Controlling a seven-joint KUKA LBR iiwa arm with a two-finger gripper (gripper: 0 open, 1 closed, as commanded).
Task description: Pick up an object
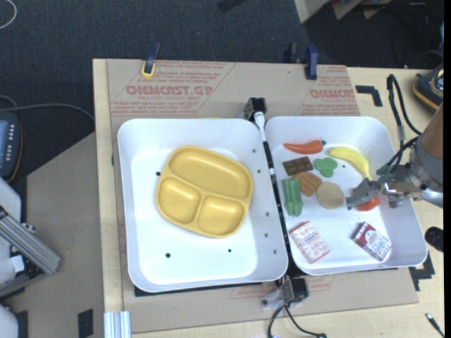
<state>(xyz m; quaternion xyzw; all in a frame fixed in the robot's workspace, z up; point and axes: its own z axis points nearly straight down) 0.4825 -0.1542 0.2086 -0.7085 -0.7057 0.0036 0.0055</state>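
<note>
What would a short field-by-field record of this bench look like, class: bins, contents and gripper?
left bin: yellow divided plate
right bin: toy carrot, banana, green pickle, two small red packets, other toy foods
gripper: low over right bin, right side, over a small red item
grasp: cannot tell

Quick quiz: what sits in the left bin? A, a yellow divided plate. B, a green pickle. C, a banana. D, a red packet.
A: the yellow divided plate lies in the left bin, while the food items lie in the right bin.
</note>
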